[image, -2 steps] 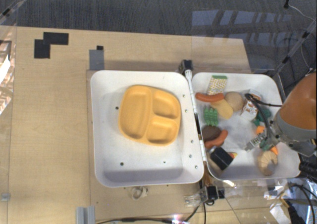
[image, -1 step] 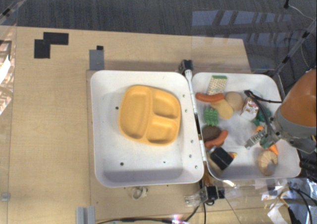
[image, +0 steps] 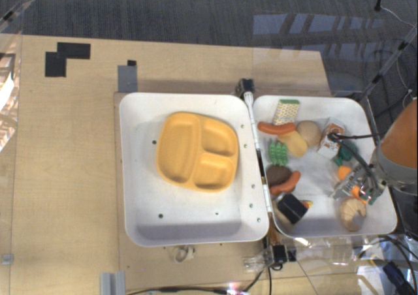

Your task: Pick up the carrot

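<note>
Carrot: small orange piece with a green top, lying near the right edge of the right bin, not lifted. From my seat the pickup looks barely begun.

Largest first: left bin carries a yellow divided plate at its middle. Right bin is crowded: sausage near the top edge, potato beside it, black block at the lower left corner.

Gripper sits just below the carrot by the right edge. I cannot tell its state. Grasp and lift remain.
</note>
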Motion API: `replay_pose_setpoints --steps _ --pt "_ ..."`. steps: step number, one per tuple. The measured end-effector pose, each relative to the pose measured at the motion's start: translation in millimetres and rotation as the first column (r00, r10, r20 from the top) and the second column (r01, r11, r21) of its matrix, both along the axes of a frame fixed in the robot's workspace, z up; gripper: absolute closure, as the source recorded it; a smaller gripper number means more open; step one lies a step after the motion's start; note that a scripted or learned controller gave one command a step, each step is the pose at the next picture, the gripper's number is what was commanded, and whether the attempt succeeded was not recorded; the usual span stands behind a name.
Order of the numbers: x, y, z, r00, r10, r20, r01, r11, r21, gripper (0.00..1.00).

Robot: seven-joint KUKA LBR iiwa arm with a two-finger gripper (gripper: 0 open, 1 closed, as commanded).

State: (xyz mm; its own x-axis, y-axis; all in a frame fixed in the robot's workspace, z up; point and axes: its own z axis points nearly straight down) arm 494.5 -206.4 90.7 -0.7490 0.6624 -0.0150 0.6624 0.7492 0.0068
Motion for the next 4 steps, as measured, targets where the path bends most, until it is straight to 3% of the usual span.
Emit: replay_pose_setpoints --steps 1,2,3,4 --pt "0.2 99.3 0.8 1.0 0.005 0.008 -0.005 1.0 0.003 1.0" --pt "-1.1 10.3 0.3 0.974 0.226 0.003 -0.226 0.974 -0.007 1.0" --pt "3.2 10.7 12.8 0.973 0.231 0.014 -0.231 0.973 -0.013 1.0" --pt "8.8 48.5 0.5 0.957 0.291 0.001 -0.291 0.957 -0.008 1.0"
